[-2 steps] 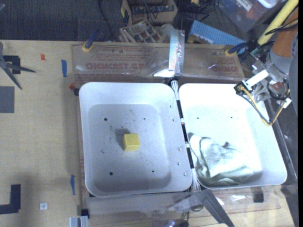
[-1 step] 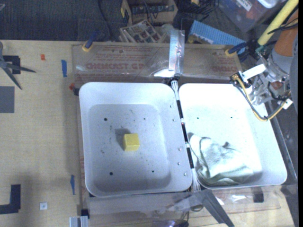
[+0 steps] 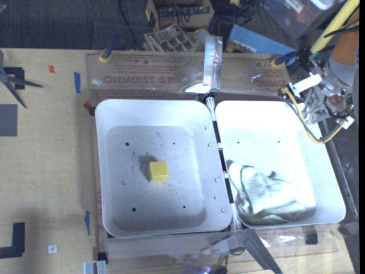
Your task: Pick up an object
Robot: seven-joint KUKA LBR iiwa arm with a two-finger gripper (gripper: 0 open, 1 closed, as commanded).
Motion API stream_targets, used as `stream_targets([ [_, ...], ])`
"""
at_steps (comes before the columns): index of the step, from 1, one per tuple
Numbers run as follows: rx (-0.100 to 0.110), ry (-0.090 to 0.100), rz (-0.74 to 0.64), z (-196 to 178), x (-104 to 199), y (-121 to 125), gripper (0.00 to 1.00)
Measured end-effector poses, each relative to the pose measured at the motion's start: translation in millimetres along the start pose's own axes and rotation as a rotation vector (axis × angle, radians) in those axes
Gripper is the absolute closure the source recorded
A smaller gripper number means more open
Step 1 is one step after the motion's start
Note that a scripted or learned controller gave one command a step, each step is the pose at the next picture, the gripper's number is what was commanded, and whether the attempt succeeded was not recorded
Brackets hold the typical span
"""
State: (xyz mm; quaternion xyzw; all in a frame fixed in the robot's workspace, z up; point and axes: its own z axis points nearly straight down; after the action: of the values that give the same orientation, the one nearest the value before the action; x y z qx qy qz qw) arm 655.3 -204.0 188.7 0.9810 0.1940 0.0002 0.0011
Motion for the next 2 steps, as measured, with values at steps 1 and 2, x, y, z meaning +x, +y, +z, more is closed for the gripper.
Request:
stream_targets([
  [1, 0.006, -0.003, 0.189, 2, -28, -21, 1.0],
  [2, 0.002, 0.0, 0.183, 6, -5, -9, 1.0],
])
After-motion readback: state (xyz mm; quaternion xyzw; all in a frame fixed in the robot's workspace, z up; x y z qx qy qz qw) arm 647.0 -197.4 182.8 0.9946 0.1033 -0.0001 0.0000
